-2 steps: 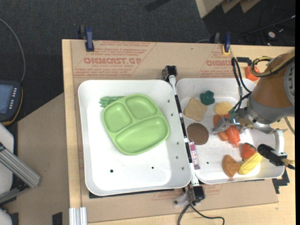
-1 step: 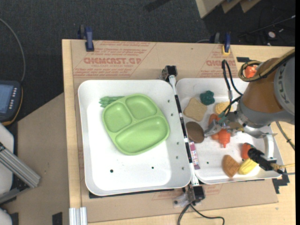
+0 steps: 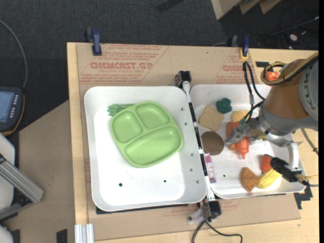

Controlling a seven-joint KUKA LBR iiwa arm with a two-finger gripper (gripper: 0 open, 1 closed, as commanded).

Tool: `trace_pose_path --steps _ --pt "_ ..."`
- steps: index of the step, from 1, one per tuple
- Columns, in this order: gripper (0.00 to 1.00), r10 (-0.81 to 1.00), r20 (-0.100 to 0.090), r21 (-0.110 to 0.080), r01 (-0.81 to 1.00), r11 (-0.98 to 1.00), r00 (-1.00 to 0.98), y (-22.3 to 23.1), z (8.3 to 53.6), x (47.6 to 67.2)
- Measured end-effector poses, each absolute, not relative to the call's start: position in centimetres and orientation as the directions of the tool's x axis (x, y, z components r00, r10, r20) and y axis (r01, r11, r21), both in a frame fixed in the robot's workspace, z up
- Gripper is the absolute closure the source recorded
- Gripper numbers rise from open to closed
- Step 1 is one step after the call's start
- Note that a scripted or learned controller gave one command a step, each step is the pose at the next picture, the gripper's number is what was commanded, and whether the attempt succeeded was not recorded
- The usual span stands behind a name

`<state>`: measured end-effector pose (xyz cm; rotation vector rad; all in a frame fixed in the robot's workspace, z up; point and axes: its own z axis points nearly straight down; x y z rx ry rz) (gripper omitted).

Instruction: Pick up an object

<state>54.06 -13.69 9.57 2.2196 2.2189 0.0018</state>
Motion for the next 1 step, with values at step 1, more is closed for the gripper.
trace_pose_path --steps 1 --pt "1.0 1.0 0.002 0.013 1.0 0.012 -0.012 -3.62 19.1 57.82"
